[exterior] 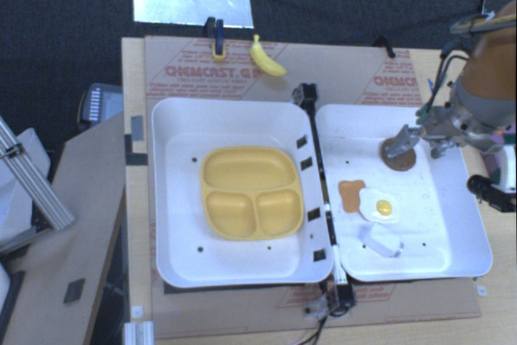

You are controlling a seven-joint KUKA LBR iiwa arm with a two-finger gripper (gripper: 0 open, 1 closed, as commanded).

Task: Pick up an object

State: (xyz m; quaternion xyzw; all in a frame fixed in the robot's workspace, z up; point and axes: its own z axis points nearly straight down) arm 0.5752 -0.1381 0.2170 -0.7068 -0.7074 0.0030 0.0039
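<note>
Gripper (401,146) in right bin (452,254), upper part; fingertips directly over brown round obj (401,161), touching or just above; finger state: can't tell; fried egg (378,208) nearer front, apart.

Divided plate (246,192) in left bin (174,141)

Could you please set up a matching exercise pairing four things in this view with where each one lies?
Things:
1. tray
2. banana
3. fried egg
4. brown disc

Places:
A. on the cardboard behind the bins
B. right bin, by the gripper
C. left bin
D. right bin, middle, beside an orange piece

Pairs: 1-C, 2-A, 3-D, 4-B
</note>
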